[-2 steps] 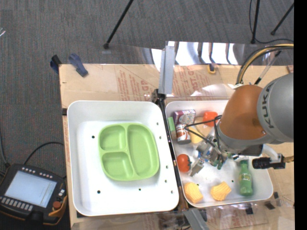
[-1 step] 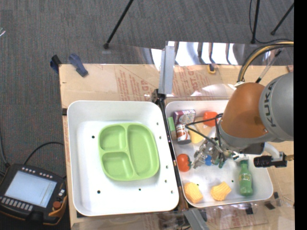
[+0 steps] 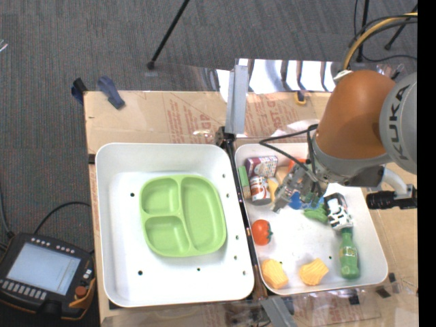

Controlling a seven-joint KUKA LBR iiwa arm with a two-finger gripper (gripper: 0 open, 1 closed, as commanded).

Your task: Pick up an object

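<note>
The green bottle (image 3: 348,254) was laid in the right bin (image 3: 376,251), its long axis up-down in view (cap toward the cow-patterned toy (image 3: 337,211)). The tool (image 3: 294,191) was poised over the bin's middle; its opening could not be told.

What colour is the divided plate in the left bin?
Light green; the divided plate shows clearly in the camera view.

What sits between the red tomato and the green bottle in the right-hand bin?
In the camera view, bare white bin floor lies between the round red tomato and the green plastic bottle; the two yellow ridged pieces lie lower, nearer the front rim.
</note>
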